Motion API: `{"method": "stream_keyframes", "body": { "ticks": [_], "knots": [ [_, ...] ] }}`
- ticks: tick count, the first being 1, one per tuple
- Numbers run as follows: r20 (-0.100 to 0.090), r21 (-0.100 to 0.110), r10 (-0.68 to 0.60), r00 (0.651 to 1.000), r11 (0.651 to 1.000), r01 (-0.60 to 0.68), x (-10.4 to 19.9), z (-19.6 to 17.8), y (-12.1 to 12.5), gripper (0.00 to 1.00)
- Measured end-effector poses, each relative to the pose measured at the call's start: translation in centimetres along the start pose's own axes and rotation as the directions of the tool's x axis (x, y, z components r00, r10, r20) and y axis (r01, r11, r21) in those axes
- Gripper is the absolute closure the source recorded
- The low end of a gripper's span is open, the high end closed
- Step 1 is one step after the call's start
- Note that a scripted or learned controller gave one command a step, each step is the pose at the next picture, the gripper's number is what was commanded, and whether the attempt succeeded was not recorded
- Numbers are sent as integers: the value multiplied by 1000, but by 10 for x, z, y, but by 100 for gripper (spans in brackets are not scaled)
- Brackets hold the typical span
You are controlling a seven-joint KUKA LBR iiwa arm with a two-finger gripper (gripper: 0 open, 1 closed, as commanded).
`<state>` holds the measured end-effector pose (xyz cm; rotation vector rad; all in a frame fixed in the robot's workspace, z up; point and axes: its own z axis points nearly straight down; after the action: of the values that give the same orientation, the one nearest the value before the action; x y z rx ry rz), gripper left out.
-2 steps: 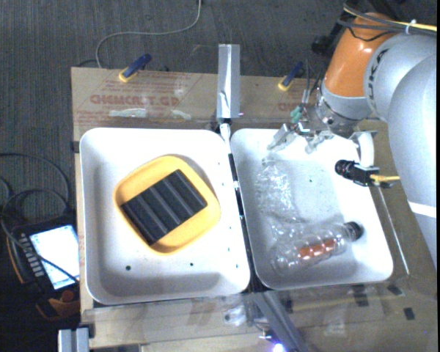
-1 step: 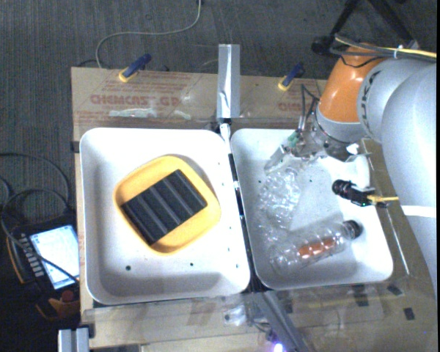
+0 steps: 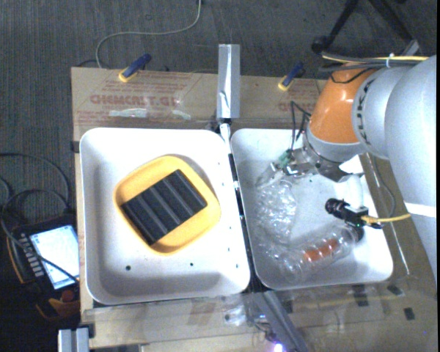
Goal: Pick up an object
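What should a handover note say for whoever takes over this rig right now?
Gripper: low over the right bin, near its back-left corner; finger state not discernible.
Things: crinkled clear plastic bottle and a second clear bottle with an orange label lie in the right bin; yellow tray with black ribbed insert sits in the left bin.
Done: nothing visibly lifted.
Left: grasp and raise one object.

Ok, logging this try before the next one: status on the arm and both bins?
Gripper low in the right bin, fingers unreadable. Clear plastic bottles beneath it. Yellow tray with black insert alone in the left bin.
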<state>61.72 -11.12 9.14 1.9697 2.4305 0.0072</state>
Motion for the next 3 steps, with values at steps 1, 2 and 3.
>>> {"method": "stream_keyframes", "body": {
  "ticks": [1, 2, 3],
  "knots": [
    [0, -5, -172, 985, 985, 172, -5, -1, -38, 0],
    [-4, -8, -173, 985, 985, 173, -3, -11, -36, 100],
    [-4, -8, -173, 985, 985, 173, -3, -11, -36, 0]
  ]
}}
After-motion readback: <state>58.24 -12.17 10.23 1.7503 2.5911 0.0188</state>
